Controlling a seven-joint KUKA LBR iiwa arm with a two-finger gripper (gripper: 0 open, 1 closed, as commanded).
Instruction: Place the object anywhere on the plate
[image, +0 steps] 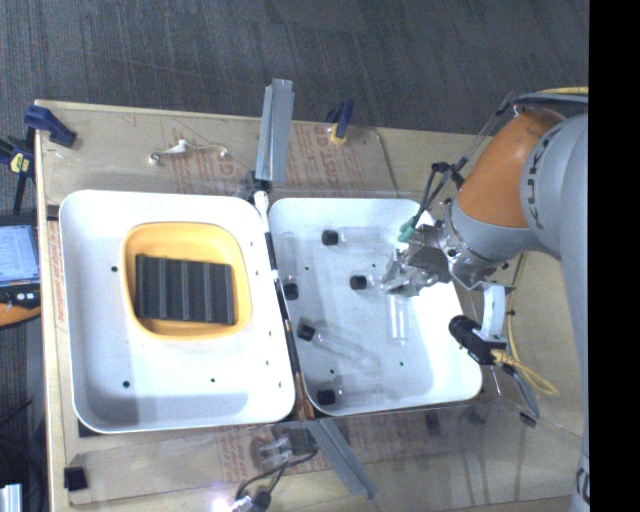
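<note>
The grey arm reaches in from the right and bends down over the right bin, the landmark here. Its orange band sits just beyond that bin's upper right corner, above the wrist. The wrist angles inward and downward over the bin's right part. The gripper hangs above the bin's floor, right of its middle, pointing toward the bin's centre. Cables run along the wrist near the bin's right wall.

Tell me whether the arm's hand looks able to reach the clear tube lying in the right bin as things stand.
Probably yes. The hand hangs over the right bin, just above the clear tube, and no other object lies between them. The tube is transparent, so its exact outline is hard to judge.
</note>
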